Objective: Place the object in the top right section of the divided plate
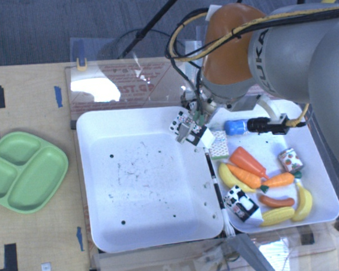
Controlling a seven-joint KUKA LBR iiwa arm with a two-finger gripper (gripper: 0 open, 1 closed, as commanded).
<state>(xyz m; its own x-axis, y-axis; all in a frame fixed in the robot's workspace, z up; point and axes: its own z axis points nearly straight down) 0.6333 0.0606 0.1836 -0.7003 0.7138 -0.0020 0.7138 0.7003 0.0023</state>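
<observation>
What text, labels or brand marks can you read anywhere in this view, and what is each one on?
"UK": the visible letters of a dark marking on the grey arm, cut off at both ends by the arm's curve.
Faint reddish print on the clear panel behind the bins: too washed out by glare to read.
Black and white pattern on the gripper: a marker, not words.

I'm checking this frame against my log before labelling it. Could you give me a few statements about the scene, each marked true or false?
1. The green divided plate lies left of both white bins. True.
2. The orange toy carrots lie in the left white bin. False: they lie in the right white bin.
3. The gripper hovers over the green divided plate. False: it is at the left bin's upper right corner.
4. A yellow toy banana lies in the right bin. True.
</observation>
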